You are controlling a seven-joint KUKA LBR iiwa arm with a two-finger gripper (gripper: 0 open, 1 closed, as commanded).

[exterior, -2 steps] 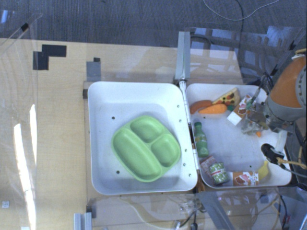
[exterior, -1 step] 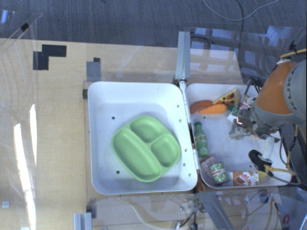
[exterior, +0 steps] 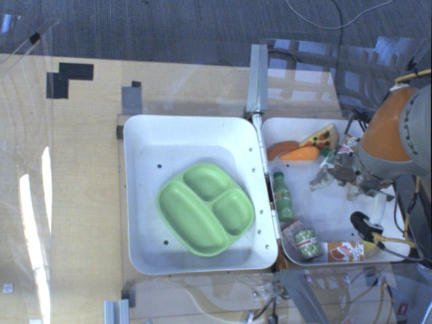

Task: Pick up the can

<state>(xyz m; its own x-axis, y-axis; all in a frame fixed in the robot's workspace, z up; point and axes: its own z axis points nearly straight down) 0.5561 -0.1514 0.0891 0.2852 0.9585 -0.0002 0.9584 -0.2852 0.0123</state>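
The can [exterior: 303, 240], short with a green and red label, sits in the near left corner of the right bin [exterior: 317, 208]. My gripper [exterior: 337, 181] hovers over the middle right of that bin, farther back and to the right of the can, well apart from it. Its fingers [exterior: 322, 177] look spread open with nothing between them. The grey arm with its orange band [exterior: 386, 130] comes in from the right.
A green bottle [exterior: 282, 198] lies along the right bin's left wall just behind the can. A carrot [exterior: 300, 154], a brown sausage [exterior: 282, 147] and a pizza slice [exterior: 320, 138] lie at the back. A small carton [exterior: 345, 251] lies right of the can. The left bin [exterior: 145, 154] holds a green divided plate [exterior: 206, 209].
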